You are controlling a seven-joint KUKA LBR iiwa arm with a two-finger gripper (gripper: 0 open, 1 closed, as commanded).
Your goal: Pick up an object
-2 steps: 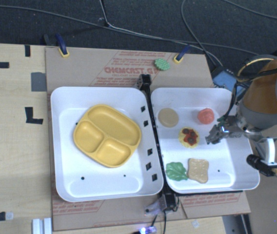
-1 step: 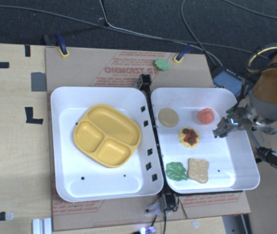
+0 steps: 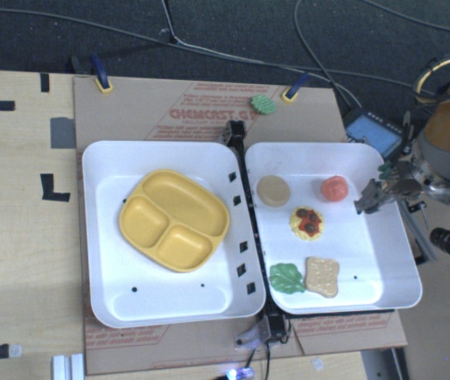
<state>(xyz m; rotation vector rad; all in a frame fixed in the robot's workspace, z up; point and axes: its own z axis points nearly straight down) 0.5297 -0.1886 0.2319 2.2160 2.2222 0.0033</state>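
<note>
red printed lettering on cardboard sheet (image 3: 201, 113) under the bins, upside down and blurred, not legible, no other readable text

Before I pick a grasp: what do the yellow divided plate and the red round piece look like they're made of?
The yellow divided plate looks like moulded plastic, smooth and matte to slightly glossy: uniform colour, rounded compartment ridges. The red round piece looks like toy food in plastic or rubber, a flat even red with no clear shine; the view is too coarse to tell which.
</note>
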